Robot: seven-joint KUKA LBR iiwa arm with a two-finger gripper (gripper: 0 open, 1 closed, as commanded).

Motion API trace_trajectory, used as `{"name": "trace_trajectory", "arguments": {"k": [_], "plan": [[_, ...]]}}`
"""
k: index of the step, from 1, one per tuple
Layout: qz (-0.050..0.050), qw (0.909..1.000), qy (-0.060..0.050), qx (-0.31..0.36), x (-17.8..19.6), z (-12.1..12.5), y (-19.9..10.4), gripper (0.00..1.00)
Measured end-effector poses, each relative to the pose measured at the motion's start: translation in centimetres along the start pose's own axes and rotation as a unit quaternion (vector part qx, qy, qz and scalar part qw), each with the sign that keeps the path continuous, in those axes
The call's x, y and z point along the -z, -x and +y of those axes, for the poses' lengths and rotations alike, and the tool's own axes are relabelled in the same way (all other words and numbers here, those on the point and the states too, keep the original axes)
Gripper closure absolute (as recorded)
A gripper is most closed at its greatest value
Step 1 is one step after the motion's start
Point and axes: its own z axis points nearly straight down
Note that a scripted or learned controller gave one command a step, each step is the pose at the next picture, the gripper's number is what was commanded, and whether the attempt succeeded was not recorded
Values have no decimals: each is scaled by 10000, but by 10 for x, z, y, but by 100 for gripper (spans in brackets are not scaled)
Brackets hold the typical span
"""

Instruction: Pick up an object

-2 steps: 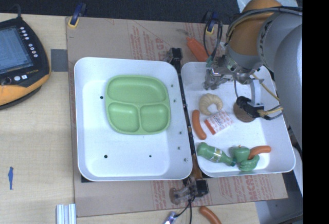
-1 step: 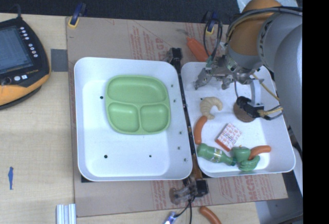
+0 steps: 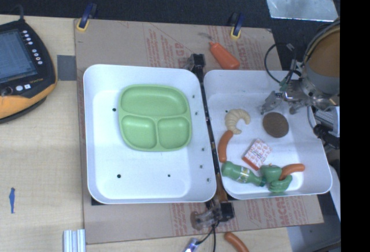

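- At the right bin's (image 3: pixel 300 190) far right corner, the gripper (image 3: pixel 281 100) hangs low over the white floor; whether it is open or closed cannot be told.
- Nothing visible is held, so the step in hand is judged to be the approach, with the pick not yet made.
- Nearest target: a brown round disc (image 3: pixel 276 124), lying flat just beside the gripper toward the bin's near edge. Being round, it shows no long axis and points no particular way.
- Next move, as a judgement: shift slightly toward the near edge, centre over the disc, descend, then close across it.
- Other contents: a pale croissant (image 3: pixel 237 119) near the bin's left wall, a sausage (image 3: pixel 224 145) lying along that wall, a red-and-white packet (image 3: pixel 257 154) mid-bin.
- Left bin (image 3: pixel 104 184): a green divided plate (image 3: pixel 155 117).
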Motion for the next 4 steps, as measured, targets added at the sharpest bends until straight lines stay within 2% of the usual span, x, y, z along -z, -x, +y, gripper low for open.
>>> {"name": "trace_trajectory", "arguments": {"k": [1,2,3,4], "plan": [[-20,10000,37,10,-23,-24,-14,0],[-1,10000,15,6,66,-34,6,0],[1,10000,-6,18,-26,-33,5,0],[0,10000,15,3,75,-69,6,0]]}}
